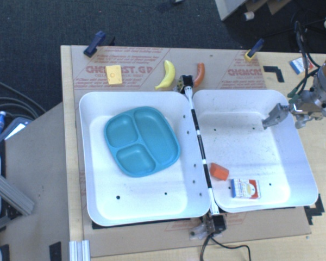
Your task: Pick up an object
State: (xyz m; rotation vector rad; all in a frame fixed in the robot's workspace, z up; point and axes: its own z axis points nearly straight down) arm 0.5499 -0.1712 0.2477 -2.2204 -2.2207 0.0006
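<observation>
**Gripper Over Right Bin's Far Right Side, Nothing Between Its Fingers**

Nearest the camera, along the front wall of the right bin (pixel 293 145), lies a small flat packet (pixel 244 188), white with red and blue print. Just to its left and slightly farther back sits an orange wedge-shaped piece (pixel 219 172), close to the divider between the bins. Both rest on the bin floor, well apart from the arm.

The gripper (pixel 285 115) hangs at the right bin's far right side, reaching in from the right edge. One grey finger (pixel 273 116) slants down and leftward toward the floor; the other is close against the wrist. The jaws stand parted, and nothing is seen between them.

The left bin (pixel 98 162) holds a blue divided plate (pixel 142 141) with three compartments, lying flat near the middle.

Behind the bins, on the brown board (pixel 152 64), are a yellow banana (pixel 166 75), an orange-red sausage-shaped item (pixel 199 74) and a small yellow square tag (pixel 113 75). A blue clamp (pixel 94 43) grips the board's far left corner, and a blue-and-yellow clamp (pixel 254 49) stands near its far right.
</observation>
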